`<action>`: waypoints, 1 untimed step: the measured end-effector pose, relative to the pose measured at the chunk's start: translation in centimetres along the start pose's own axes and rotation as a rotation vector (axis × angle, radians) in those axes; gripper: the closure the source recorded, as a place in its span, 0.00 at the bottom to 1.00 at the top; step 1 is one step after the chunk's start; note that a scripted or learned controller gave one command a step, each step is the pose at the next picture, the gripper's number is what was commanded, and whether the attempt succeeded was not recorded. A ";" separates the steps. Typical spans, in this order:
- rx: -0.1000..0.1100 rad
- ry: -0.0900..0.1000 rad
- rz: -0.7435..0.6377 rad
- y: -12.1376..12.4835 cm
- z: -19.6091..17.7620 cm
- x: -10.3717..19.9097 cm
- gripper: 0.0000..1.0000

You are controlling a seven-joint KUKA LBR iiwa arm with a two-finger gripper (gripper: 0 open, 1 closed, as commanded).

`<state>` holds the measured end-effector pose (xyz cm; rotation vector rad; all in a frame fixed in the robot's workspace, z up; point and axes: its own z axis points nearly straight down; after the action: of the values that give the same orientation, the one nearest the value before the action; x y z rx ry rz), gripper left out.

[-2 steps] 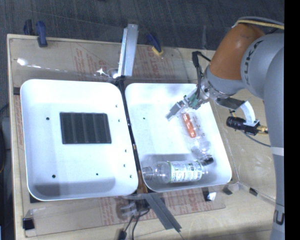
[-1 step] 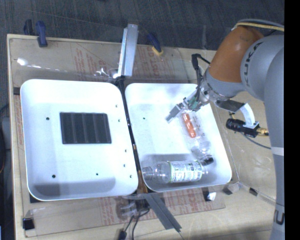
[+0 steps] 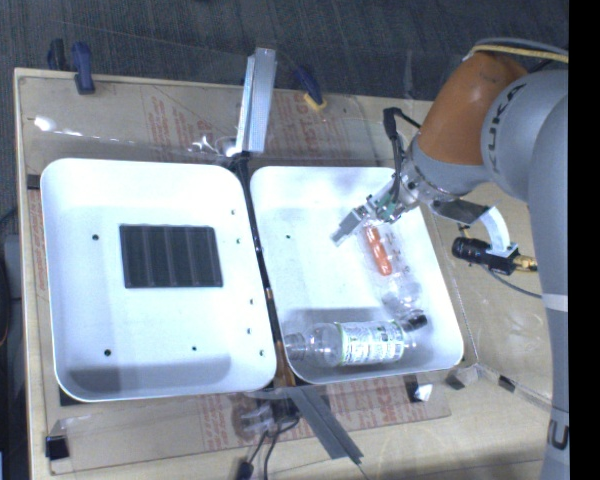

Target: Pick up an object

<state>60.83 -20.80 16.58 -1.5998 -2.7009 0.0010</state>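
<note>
A small clear bottle with an orange label (image 3: 381, 252) lies slanted in the right bin (image 3: 310, 193), its dark cap toward the bin's near right corner. My gripper (image 3: 364, 219) hangs right over the upper end of this bottle, at or just above it. Whether it touches the bottle is unclear. A larger clear bottle with a white label (image 3: 352, 343) lies on its side along the right bin's near wall. In the left bin (image 3: 80, 348) a flat dark grey ridged rectangle (image 3: 170, 256) rests left of centre.
A grey metal post (image 3: 255, 103) stands upright behind the seam between the two bins. Blue clamps (image 3: 82, 66) grip the bench's far edge. The arm's orange band (image 3: 460, 108) hangs over the right bin's far right corner.
</note>
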 end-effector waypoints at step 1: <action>-0.001 0.000 -0.052 0.6 7.4 -0.3 0.00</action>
<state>61.51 -20.74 9.15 -1.5292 -2.7420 0.0000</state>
